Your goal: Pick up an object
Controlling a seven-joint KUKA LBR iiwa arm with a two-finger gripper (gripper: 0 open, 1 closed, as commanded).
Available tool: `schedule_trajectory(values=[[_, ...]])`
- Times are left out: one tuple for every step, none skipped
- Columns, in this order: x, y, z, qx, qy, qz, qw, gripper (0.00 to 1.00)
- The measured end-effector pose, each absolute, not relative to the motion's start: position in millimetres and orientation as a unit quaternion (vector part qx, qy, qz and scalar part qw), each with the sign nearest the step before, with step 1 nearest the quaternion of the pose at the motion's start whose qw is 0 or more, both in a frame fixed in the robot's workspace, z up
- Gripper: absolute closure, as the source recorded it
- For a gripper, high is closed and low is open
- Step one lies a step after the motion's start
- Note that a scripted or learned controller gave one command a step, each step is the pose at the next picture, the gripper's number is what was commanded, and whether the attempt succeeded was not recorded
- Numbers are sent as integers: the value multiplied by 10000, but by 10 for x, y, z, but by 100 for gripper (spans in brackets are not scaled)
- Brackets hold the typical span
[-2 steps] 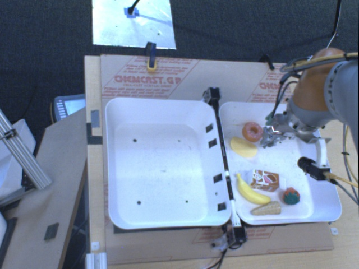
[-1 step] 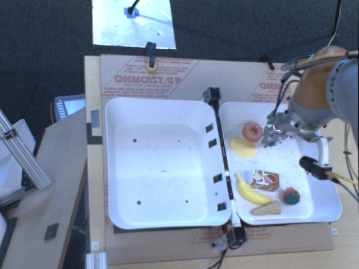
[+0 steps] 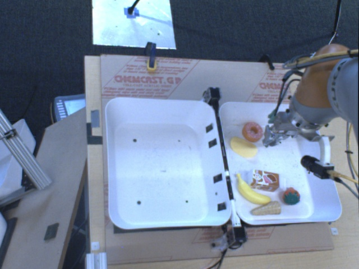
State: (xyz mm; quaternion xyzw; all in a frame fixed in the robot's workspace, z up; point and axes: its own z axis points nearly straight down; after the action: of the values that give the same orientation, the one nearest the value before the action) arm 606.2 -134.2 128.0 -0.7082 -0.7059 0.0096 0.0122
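The right bin [image 3: 322,203] holds several toy foods: a pink donut [image 3: 252,131], a pale yellow lemon-like piece [image 3: 243,147], a banana [image 3: 250,190], a small red and white carton [image 3: 265,180], a tan wedge [image 3: 266,208] and a small red and green piece [image 3: 290,195]. My gripper [image 3: 271,137] hangs low over the back of the right bin, just right of the donut and the yellow piece. I see nothing between its fingers.
The left bin [image 3: 120,206] sits beside the right one, joined by a black clip strip [image 3: 220,150]. A cardboard sheet [image 3: 168,80] lies under both bins. A grey rail [image 3: 22,156] and a side table stand at the far left.
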Motion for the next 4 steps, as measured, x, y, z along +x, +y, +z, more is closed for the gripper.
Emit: schedule_trajectory(values=[[6053,-1341,1348,-7081,-7059,112,145,100],[6045,-1340,1419,-7078,-7061,126,166,100],[6037,-1339,1487,-7075,-7064,141,192,100],[6030,-1337,1556,-7069,-7068,156,216,100]])
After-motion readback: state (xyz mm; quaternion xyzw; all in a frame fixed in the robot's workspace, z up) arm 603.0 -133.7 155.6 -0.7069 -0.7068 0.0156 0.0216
